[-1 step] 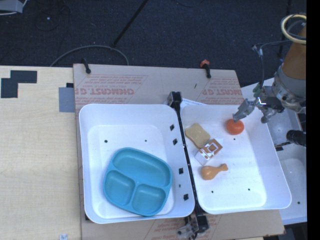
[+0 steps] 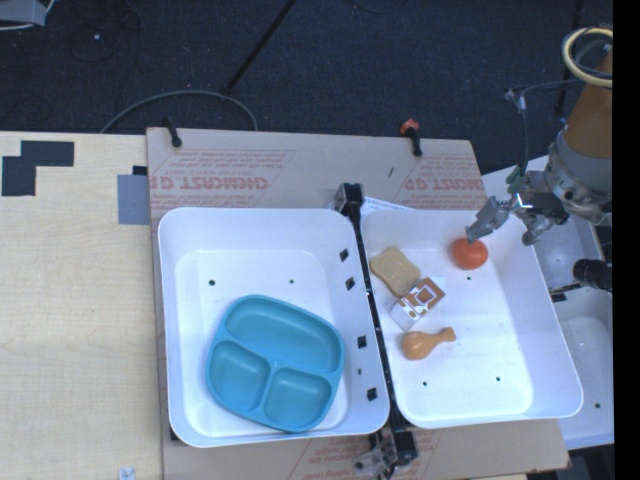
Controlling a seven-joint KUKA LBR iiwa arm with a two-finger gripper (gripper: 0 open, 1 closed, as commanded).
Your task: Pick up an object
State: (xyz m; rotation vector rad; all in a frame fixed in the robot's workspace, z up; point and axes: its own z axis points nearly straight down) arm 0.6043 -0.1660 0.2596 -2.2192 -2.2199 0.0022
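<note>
camera view from above the bench, nearest things first: a blue divided plate (image 2: 274, 362) lies flat in the left bin (image 2: 190, 258), toward its near side; in the right bin (image 2: 520, 368), an orange drumstick-shaped toy (image 2: 428, 342) rests closest to the near rim, a small printed carton (image 2: 417, 302) lies just beyond it, a tan bread-like piece (image 2: 394, 268) sits beside the divider, and a red-orange ball (image 2: 469, 253), the likeliest target, sits near the far right corner; the gripper (image 2: 508, 216) hangs above and just right of that ball, by the bin's far right edge, its two fingers spread well apart and slanting down, the left fingertip (image 2: 482, 225) close over the ball's top though whether it touches cannot be told; nothing is between the fingers, so no object is picked yet; the risks, by judgement: the ball is round and would probably roll if one finger meets it off-centre, sliding it toward the wall or out of the closing span; the gripper looks offset to the right of the ball, so a straight descent may close on air or pinch only its edge; the nearby bin wall could block the right finger on the way down; beyond the bins, a cardboard sheet (image 2: 250, 173) with clamps, then dark floor with loose cables (image 2: 180, 103).
</note>
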